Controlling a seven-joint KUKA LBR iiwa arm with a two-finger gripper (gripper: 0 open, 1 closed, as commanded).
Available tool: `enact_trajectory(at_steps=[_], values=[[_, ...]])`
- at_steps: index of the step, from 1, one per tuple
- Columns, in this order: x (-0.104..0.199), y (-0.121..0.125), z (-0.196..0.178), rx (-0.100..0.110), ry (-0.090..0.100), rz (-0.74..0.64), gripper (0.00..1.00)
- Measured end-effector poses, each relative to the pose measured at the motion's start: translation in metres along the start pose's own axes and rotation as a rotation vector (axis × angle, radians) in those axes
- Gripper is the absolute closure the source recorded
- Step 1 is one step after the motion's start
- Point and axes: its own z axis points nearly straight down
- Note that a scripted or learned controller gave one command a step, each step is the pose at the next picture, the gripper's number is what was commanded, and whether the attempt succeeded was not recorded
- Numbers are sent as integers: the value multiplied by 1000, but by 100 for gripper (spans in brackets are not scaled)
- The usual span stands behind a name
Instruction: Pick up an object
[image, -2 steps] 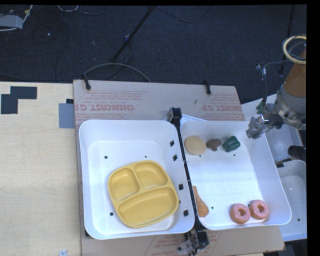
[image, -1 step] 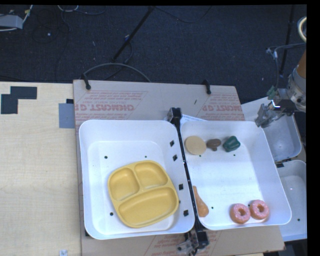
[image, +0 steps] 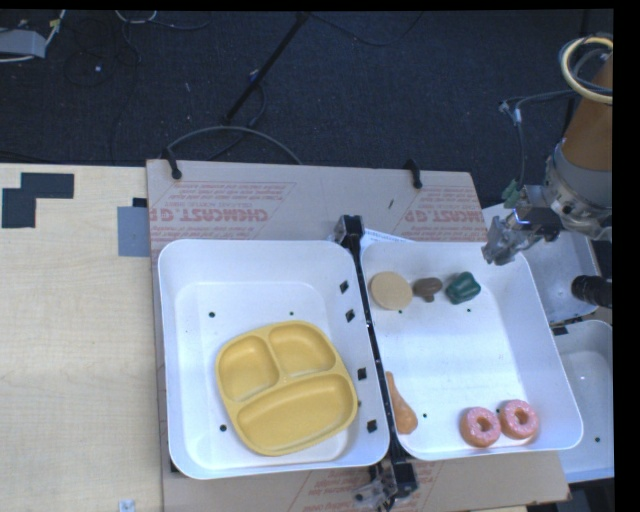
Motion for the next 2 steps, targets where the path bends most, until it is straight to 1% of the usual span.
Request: enact_trajectory(at_steps=[1,2], values=[[60,-17,12,2,1,0,100],[115,-20,26,2,0,0,100]])
